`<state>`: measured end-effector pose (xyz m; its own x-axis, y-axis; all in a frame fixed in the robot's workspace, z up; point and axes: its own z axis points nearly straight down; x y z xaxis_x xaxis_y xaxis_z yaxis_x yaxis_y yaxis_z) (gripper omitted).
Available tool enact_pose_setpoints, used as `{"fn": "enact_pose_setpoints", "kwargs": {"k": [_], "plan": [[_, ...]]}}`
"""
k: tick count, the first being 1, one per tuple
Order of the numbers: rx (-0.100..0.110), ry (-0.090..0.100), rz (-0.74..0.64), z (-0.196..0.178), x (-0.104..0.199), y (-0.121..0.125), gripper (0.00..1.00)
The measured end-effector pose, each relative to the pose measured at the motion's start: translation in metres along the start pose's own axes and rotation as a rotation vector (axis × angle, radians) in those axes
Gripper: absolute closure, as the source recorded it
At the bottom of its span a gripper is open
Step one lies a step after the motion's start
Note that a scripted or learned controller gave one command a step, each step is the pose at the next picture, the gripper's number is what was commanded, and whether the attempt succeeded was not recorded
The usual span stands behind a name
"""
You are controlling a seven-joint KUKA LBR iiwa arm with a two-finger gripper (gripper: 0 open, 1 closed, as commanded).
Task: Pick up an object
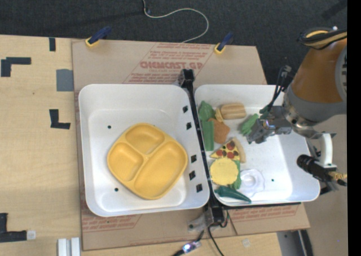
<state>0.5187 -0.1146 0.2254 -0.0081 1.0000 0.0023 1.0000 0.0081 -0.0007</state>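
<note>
Toy food point(225, 150): smooth plastic, right bin point(293, 187) | yellow sectioned plate point(148, 160), left bin | gripper point(256, 132): grip unclear

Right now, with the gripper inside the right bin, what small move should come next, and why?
Probably a short descent onto the green piece: the gripper sits right beside it in the right bin, and nothing shows between its fingers, so no pick has happened yet.
</note>
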Motion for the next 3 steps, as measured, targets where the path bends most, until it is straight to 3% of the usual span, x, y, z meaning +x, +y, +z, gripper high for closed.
{"fn": "enact_pose_setpoints", "kwargs": {"k": [1,3], "plan": [[0.0,-0.001,0.001,-0.008,0.046,0.019,1.0],[0.001,-0.001,0.001,0.013,0.15,0.056,1.0]]}}
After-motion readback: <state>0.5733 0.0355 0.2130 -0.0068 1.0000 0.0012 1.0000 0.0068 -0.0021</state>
